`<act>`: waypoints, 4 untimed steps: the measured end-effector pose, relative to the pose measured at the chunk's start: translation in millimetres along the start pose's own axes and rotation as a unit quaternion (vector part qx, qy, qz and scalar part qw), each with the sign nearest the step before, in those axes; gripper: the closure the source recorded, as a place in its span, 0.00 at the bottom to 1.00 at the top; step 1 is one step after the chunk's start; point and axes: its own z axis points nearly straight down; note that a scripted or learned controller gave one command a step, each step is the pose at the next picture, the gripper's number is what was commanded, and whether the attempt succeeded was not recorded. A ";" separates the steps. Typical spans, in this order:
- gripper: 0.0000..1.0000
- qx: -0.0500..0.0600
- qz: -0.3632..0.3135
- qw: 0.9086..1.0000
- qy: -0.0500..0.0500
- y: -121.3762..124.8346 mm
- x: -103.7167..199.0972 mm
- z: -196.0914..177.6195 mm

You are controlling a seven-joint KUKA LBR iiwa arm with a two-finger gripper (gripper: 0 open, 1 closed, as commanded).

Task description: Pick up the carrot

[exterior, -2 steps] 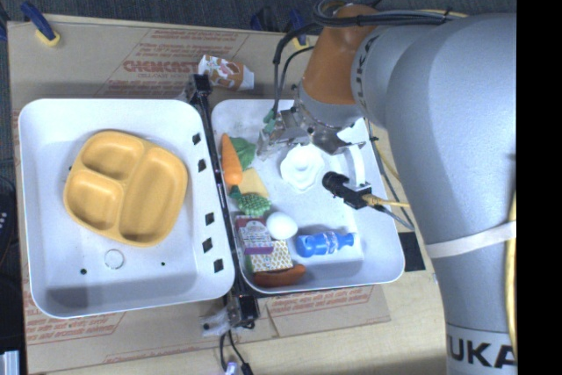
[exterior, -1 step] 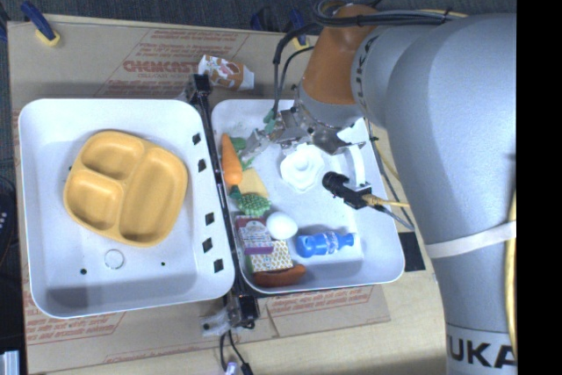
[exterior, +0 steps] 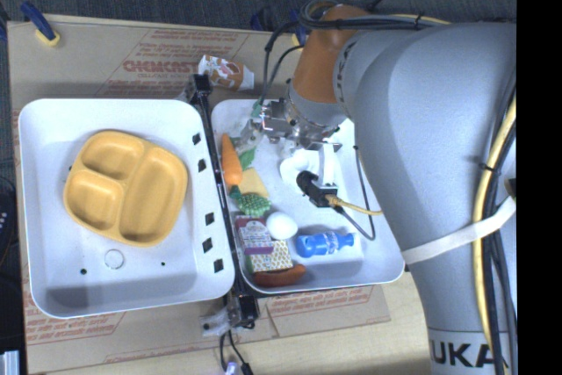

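A grey arm with an orange band reaches over the right bin (exterior: 373, 268), its gripper (exterior: 268, 123) low at the bin's far end; whether it is released or clenched cannot be told. The carrot (exterior: 230, 161) lies against the bin's left wall, just beside the gripper, untouched. The left bin (exterior: 35, 189) holds a yellow divided tray (exterior: 127, 186).

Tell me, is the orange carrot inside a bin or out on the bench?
Inside. The long orange carrot lies flat in the right shallow white bin, against its left wall, above the yellow block.
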 end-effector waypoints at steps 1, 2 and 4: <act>0.00 0.002 0.114 0.993 0.001 -58.0 -8.2 0.3; 0.00 0.001 0.220 0.976 0.001 -44.3 80.7 -100.0; 0.00 0.003 0.351 0.936 0.000 -85.6 81.8 -99.1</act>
